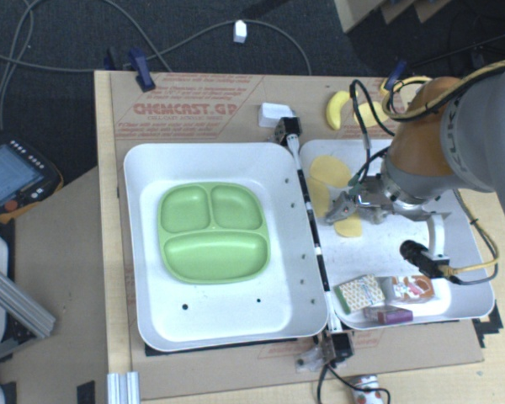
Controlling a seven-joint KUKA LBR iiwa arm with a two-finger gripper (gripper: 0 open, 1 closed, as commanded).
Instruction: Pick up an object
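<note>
The yellow piece (348, 226) lies in the right bin (467, 305), just below the gripper (347, 205) and close to touching it, on the side towards the near edge of the bench. It is a small flat oval, its long axis running roughly across the view, left to right. The gripper itself reaches leftward from the wrist, low over the bin floor; whether anything sits between its tips cannot be told, since the metal parts blur together there, and nothing is plainly held.

Just above the gripper, on the far side, a paler yellow disc (328, 173) rests on the bin floor, a little further off than the oval. So two yellow things flank the tips, one on each side, and the oval looks the nearer. A pick of it would seem to need only a short shift towards the near edge and a small drop.

Well beyond, towards the near edge, a patterned packet (359, 293), a red-and-white packet (412, 289) and a purple tube (387, 315) lie along the bin's wall. A banana (337, 109) sits outside the bin on the far side. Off to the left, the other bin (143, 175) holds a green tray (212, 231).
</note>
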